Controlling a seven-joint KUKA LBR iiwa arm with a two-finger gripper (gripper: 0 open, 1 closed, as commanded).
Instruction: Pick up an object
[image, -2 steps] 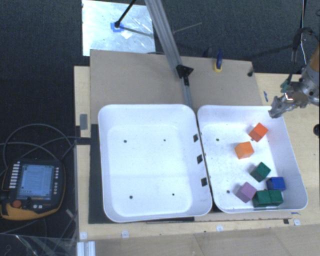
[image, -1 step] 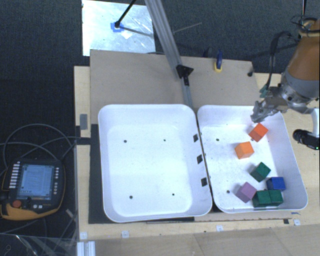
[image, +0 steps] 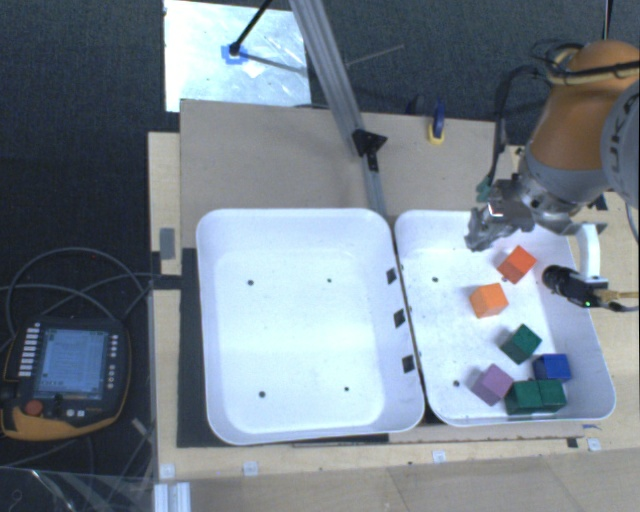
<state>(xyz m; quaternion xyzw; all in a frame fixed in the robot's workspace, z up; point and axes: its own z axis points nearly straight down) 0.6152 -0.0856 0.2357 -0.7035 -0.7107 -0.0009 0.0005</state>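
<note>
The arm reaches in from the right, orange band high in the corner, and the gripper (image: 487, 228) hangs over the far part of the right bin (image: 430, 232). Whether it is open or closed I cannot tell from up here; the tip is a dark blur against the white floor, and nothing shows between the jaws.

Targets? Plenty. An orange block (image: 517, 265) lies tilted just beside the gripper, toward the near side and the right wall. A second orange block (image: 488, 300) sits near it, closer to the bin's middle. Further toward the near edge: a dark green block (image: 521, 343), a purple block (image: 493, 384), a blue block (image: 551, 367) and a green block (image: 534, 397), the last two touching, bunched in the corner. The left bin (image: 296, 316) lies alongside on the worktop (image: 270, 150).

My read: this is the approach, with no grasp made. The first orange block looks the natural pick, nearest and standing free. To do it well, centre over the block, turn the wrist so the jaws meet its flat faces rather than its corners, and come straight down. The corner cluster is the riskier choice; neighbours touching leave little room.
</note>
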